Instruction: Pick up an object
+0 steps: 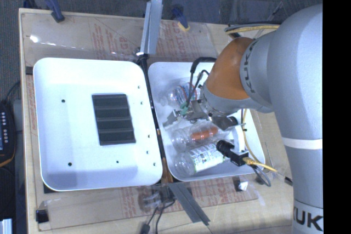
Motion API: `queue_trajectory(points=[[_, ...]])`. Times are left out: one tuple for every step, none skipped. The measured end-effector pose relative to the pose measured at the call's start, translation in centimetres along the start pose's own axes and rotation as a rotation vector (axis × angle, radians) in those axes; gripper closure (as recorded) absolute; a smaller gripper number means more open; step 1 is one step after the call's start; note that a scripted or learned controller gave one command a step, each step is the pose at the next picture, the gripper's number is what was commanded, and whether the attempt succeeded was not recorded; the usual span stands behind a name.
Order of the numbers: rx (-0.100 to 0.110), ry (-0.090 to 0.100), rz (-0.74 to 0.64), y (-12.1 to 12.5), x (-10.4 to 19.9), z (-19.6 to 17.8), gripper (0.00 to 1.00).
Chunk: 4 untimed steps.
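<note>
Nearest the camera, at the front of the right bin point(164, 161), we note a clear plastic bottle with a printed label point(200, 159), and just behind it a second clear bottle with orange contents point(200, 134). Beyond these the gripper point(184, 112) is lowered into the bin among crumpled clear bottles point(178, 95); we cannot tell how its jaws stand. Further left, the left bin point(55, 79) holds a dark ribbed rectangular block point(113, 119).

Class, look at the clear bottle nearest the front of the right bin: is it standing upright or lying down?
Lying down: the clear bottle rests on its side on the right bin floor, label facing up.
</note>
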<state>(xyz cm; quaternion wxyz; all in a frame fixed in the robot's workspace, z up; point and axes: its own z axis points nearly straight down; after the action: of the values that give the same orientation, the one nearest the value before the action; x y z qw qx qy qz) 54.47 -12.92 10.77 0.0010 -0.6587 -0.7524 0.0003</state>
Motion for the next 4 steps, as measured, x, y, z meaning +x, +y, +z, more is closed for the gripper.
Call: queue_trajectory(points=[[0.001,0.001,0.054,5.9,-5.6,1.5,0.00],[0.000,0.000,-0.042,-0.6,-8.1,1.6,0.00],[0.001,0.002,-0.221,-4.1,-2.5,1.6,0.00],[-0.007,-0.002,-0.131,-7.1,-3.9,-0.7,0.00]])
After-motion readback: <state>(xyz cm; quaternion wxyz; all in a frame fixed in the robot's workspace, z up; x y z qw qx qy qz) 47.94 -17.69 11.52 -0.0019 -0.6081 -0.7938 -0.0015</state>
